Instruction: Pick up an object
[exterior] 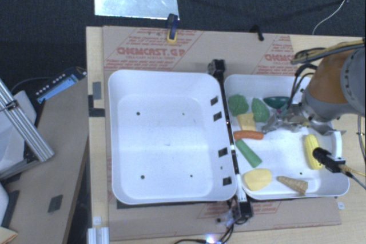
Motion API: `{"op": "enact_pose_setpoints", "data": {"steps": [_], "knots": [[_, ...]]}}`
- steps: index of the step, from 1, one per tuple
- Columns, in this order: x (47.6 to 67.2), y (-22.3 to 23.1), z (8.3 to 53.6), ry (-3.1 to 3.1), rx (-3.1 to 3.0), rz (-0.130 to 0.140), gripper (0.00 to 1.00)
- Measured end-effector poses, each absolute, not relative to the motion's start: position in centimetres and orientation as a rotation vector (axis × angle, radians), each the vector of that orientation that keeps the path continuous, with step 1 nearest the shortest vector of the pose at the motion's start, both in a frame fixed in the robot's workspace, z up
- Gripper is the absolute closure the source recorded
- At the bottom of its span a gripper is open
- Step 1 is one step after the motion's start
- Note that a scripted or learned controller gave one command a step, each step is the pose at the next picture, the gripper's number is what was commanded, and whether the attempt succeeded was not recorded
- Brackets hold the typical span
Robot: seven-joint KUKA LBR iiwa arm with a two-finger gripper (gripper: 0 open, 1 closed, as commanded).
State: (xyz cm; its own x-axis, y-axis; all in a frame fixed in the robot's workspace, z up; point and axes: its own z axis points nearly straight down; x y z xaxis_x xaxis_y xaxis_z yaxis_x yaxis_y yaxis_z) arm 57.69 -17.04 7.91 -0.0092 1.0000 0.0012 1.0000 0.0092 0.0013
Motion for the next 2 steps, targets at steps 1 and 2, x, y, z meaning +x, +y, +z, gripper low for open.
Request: {"op": "enact_pose_setpoints", "data": {"steps": [1,2], "knots": [[56.2,-20.9,8.5,2.219,2.221,-0.001,0.00],[62.5,-19.1,8.6,2.226,2.207,0.007,0.00]]}}
